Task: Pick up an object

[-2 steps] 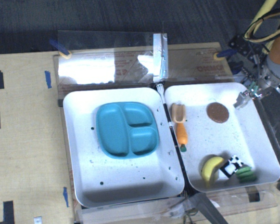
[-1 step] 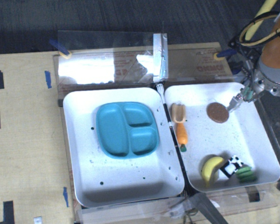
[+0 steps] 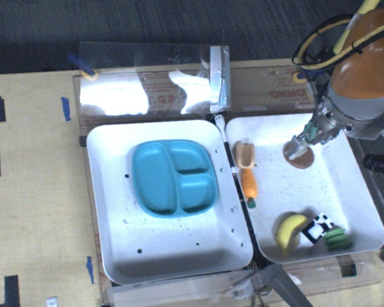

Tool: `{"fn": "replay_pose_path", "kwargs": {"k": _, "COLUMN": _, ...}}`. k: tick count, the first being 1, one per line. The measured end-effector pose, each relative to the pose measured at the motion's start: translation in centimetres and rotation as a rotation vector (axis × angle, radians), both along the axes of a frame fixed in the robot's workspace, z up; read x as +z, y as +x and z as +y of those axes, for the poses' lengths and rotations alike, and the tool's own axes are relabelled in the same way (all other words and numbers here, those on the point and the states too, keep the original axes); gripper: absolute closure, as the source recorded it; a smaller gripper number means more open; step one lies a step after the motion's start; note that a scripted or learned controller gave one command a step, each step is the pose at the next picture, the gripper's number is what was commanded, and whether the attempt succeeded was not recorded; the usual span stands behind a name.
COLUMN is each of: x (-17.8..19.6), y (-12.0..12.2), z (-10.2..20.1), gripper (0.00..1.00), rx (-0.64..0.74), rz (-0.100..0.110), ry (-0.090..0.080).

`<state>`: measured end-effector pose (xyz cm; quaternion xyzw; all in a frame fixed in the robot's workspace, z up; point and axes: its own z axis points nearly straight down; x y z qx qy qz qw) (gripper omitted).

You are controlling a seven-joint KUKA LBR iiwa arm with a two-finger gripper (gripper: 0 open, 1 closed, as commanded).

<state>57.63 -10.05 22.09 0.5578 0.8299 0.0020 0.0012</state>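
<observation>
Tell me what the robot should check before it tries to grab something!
1. Are there things to grab in the right bin? Ok: a banana, a carrot, a bread piece, a brown round thing and a green thing.
2. Is the gripper over that bin? Ok: it sits at the upper right part, by the brown round thing.
3. Is the gripper open? Cannot tell: too blurry.
4. Is it holding anything already? Cannot tell.
5. Is the banana easy to get at? Not ok: a black-and-white thing crowds it in the bottom corner.
6. Is the carrot easy to get at? Not ok: it lies along the bin's left wall.
</observation>
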Motion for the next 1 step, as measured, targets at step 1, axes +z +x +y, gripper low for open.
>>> {"fn": "replay_pose_path", "kwargs": {"k": 1, "x": 2.04, "y": 3.96, "z": 5.89, "gripper": 1.0, "rx": -0.003, "rz": 0.0, "ry": -0.001}}
